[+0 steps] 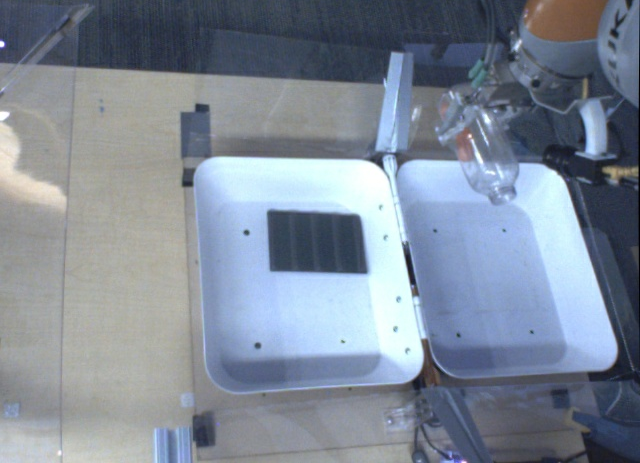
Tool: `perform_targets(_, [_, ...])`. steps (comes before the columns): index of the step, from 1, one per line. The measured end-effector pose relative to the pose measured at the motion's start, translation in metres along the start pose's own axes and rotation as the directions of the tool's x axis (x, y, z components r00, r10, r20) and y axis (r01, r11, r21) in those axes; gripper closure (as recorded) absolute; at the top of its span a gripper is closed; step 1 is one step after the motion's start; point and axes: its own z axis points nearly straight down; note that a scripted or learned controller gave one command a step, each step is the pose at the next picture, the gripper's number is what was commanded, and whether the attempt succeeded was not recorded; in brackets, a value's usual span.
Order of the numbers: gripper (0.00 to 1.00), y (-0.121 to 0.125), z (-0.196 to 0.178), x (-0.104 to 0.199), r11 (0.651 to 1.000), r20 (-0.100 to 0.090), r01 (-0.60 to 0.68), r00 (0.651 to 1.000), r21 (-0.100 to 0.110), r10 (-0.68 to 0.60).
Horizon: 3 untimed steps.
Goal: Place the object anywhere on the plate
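1. The gripper (470,111) hangs above the far edge of the right bin (560,341), closed on a clear plastic bottle (487,156), which slants down and toward the camera from between its fingers.
2. The bottle is in the air, not touching the bin floor beneath it.
3. Well to the gripper's left, in the left bin (225,351), lies the dark ribbed plate (316,242), flat on the white floor.
4. Both bins sit side by side on a pale wooden bench (100,301).
5. Beyond the gripper, past the bench's far edge, is dark carpet (260,1).
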Motion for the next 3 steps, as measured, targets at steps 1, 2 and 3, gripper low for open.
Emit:
perform_targets(1, [1.00, -0.054, -0.010, 0.087, 1.000, -0.006, -0.025, 1.000, 0.010, 0.025])
perform_targets(2, [1.00, -0.053, 0.073, 0.154, 0.825, -0.013, 0.566, 0.825, 0.005, -0.565])
perform_targets(3, [1.00, -0.051, 0.061, 0.154, 0.825, -0.010, 0.565, 0.825, 0.000, -0.565])
